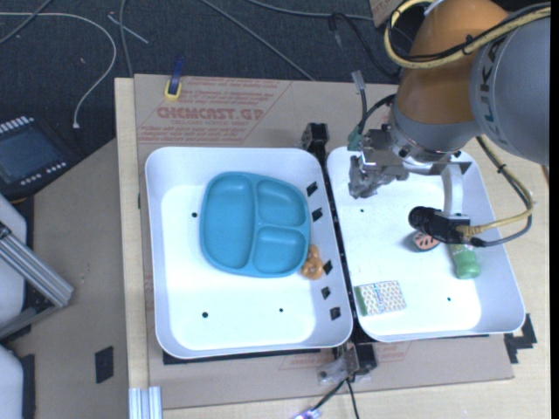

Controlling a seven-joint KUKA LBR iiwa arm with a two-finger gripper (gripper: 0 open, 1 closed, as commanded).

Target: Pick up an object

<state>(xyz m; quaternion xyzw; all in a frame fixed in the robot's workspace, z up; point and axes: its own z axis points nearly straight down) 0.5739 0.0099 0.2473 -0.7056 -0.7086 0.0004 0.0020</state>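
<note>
Hovering over the far left part of the right bin, the claw is pointing down at the bin's white floor. Whether it is open or closed cannot be told from this angle. The grey arm, with its orange band, is reaching in from the view's right, above and behind the claw.

A small round orange striped piece is sitting in the same bin, to the claw's right and a little nearer the camera, apart from it. A green block is lying just beyond that piece, farther to the claw's right. A green-and-white patterned packet is lying flat well below the claw in the view, near the bin's front left edge.

Left of the claw, across the two adjoining rims, a blue divided tray is resting in the left bin. A small tan lump is lying just beside the tray's lower right edge. Both bins are standing side by side on the worktop.
</note>
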